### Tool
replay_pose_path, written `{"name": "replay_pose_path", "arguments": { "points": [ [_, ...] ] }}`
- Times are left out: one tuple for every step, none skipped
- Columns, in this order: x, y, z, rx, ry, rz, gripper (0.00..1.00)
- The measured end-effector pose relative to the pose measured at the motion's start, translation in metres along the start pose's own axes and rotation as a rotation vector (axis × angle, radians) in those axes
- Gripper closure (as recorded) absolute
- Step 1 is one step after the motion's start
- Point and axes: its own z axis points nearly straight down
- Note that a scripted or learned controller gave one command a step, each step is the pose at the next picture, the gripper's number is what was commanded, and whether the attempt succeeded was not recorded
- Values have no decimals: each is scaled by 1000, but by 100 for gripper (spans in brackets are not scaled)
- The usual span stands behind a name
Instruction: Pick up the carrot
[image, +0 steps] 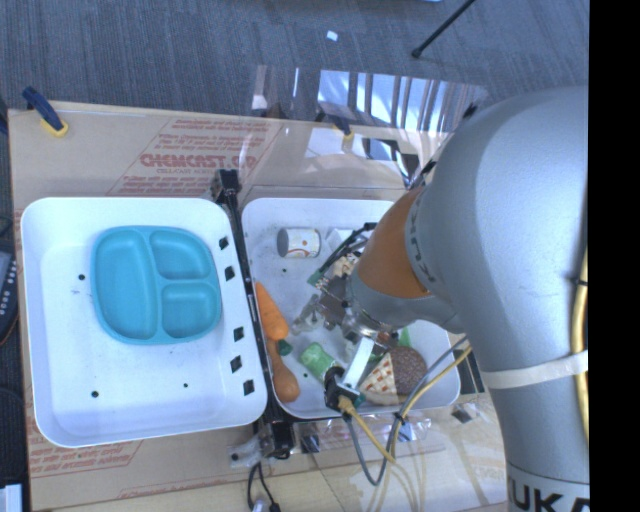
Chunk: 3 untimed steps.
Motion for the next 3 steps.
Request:
{"name": "replay_pose_path", "arguments": {
  "points": [
    [33, 42, -50, -3, 4, 174, 0],
    [27, 36, -23, -21, 9, 302, 0],
    [36, -30, -103, -4, 8, 302, 0]
  ]
}}
